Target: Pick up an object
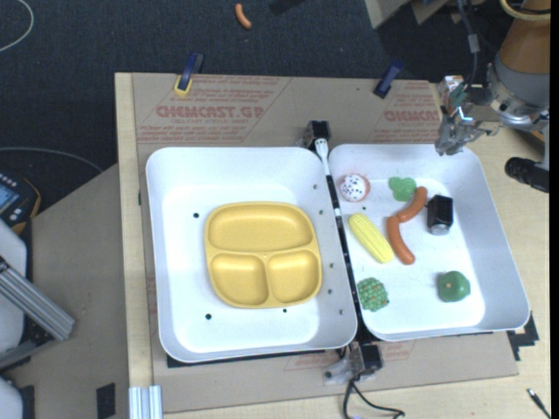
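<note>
**Bench inventory: two bins, gripper at the far rim of the right bin**

Gripper [452, 138]: you see it hanging over the far right corner of the right bin [498, 260], just at the rim. Nothing shows between its fingers; from this angle you cannot tell whether they are spread or closed.

Right bin, contents, far to near:
- White ball with red dots [354, 187], near the divider between the bins, at the far end.
- Small green piece [402, 187], just beside the upper end of the sausage.
- Orange sausage [407, 223], bent, running diagonally through the middle of the bin.
- Black block [439, 214], just right of the sausage, with open white floor between it and the right wall.
- Yellow corn cob [370, 237], lying at a slant, close to the left wall and just left of the sausage's lower end.
- Green knobbly piece [373, 294], near the left wall, toward the near edge.
- Green round fruit [452, 285], standing apart from the others toward the near right, with bare floor on all sides.

The objects nearest the gripper are the small green piece and the black block. The far right corner of the bin under the gripper is bare.

Left bin [175, 234]: you have a yellow divided tray [262, 253] at its centre, with a wide white margin round it on every side.
</note>
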Available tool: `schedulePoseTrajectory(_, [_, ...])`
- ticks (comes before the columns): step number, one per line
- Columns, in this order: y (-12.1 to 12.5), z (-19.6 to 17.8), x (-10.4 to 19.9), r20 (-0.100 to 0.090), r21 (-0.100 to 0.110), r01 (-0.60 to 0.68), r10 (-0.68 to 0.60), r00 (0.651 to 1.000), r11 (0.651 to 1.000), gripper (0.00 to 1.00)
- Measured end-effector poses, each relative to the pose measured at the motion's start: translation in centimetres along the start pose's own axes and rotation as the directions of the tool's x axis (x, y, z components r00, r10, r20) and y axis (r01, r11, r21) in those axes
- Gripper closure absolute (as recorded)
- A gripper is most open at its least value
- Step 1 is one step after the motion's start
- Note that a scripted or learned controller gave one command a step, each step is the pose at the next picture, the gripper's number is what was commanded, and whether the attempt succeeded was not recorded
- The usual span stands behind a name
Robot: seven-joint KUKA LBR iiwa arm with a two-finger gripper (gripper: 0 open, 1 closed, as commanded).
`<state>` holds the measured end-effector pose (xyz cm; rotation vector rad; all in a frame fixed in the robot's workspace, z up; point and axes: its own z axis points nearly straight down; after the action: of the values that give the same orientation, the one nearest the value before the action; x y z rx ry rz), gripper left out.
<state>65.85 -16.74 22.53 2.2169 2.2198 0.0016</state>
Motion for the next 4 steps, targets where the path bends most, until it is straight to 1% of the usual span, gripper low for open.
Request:
schedulePoseTrajectory(1, [0.0,1.0,5.3,-0.005,0.005,0.004,-0.004,1.000,1.000,1.00])
schedulePoseTrajectory(2, [0.1,1.6,10.8,-0.005,0.006,0.005,-0.005,1.000,1.000,1.00])
schedulePoseTrajectory(3, [0.6,-0.2,15.4,-0.003,0.001,0.003,-0.003,1.000,1.000,1.00])
schedulePoseTrajectory(4, [1.1,0.9,19.1,-0.003,0.002,0.003,-0.003,1.000,1.000,1.00])
